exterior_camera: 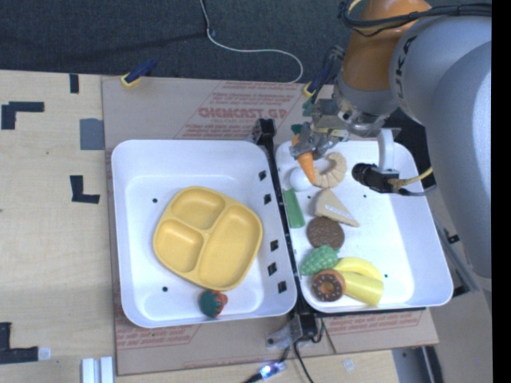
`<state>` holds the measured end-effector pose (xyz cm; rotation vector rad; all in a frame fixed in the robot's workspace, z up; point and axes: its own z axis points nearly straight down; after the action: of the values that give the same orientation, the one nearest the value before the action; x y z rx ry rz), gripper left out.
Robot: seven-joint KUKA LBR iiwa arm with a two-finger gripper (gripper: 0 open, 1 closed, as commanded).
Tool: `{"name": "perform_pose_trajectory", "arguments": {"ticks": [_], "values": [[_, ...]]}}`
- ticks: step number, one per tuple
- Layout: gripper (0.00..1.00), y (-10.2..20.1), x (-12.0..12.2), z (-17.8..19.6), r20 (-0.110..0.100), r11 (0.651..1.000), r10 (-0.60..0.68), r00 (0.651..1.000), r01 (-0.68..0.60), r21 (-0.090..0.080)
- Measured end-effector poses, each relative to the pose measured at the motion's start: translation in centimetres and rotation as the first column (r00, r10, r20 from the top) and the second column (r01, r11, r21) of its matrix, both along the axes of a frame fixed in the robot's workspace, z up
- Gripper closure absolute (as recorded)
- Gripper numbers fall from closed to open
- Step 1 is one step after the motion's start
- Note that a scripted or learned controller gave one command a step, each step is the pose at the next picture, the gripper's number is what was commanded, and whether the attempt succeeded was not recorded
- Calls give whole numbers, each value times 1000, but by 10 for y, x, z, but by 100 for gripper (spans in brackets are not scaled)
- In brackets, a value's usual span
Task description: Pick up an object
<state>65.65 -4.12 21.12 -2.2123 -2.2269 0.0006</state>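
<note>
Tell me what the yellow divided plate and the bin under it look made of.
Yellow plate: likely moulded plastic, smooth with a soft sheen and rounded compartment edges. White bin: probably thin glossy plastic, judging by its even colour and rounded corners.

left bin (pixel 132 214): yellow divided plate (pixel 209 236) at centre, red-green ball (pixel 212 302) by camera-side edge
right bin (pixel 407 238): banana (pixel 363 282), donut (pixel 327 286) at camera-side edge
cardboard (pixel 184 106): under both bins

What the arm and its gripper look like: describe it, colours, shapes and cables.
The arm is thick, with a smooth, rounded light-grey casing. Above the wrist sits a glossy orange band, domed at the top. Thin dark cables loop around it. The gripper is small and built of grey metal parts.
</note>
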Motion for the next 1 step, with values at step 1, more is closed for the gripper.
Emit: {"name": "perform_pose_trajectory", "arguments": {"ticks": [1], "values": [[100, 28, 10, 3, 1, 1000, -2, 1000, 2, -1]]}}
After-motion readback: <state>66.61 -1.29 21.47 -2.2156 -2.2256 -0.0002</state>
